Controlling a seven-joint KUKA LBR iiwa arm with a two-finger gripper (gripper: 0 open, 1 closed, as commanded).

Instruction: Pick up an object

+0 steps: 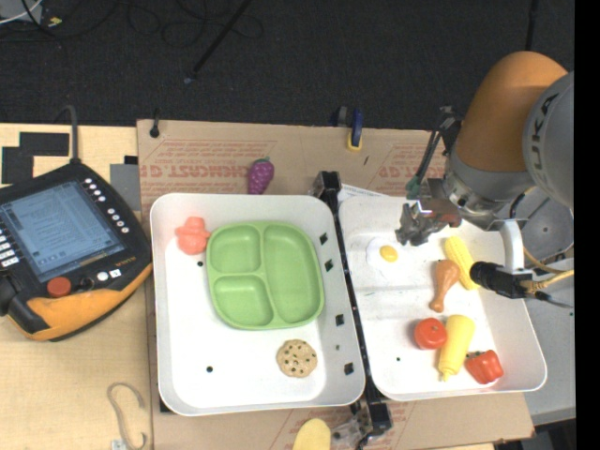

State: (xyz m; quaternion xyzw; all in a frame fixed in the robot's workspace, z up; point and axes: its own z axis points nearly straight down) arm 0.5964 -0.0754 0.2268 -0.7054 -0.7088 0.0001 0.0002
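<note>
Gripper [413, 231] over right bin [525, 382], near its 11 o'clock corner; spread of tool not discernible. Fried egg toy [385, 253] just at gripper's 7 o'clock. Likely light, flat, stiff, slick plastic; pinch across rim.
</note>
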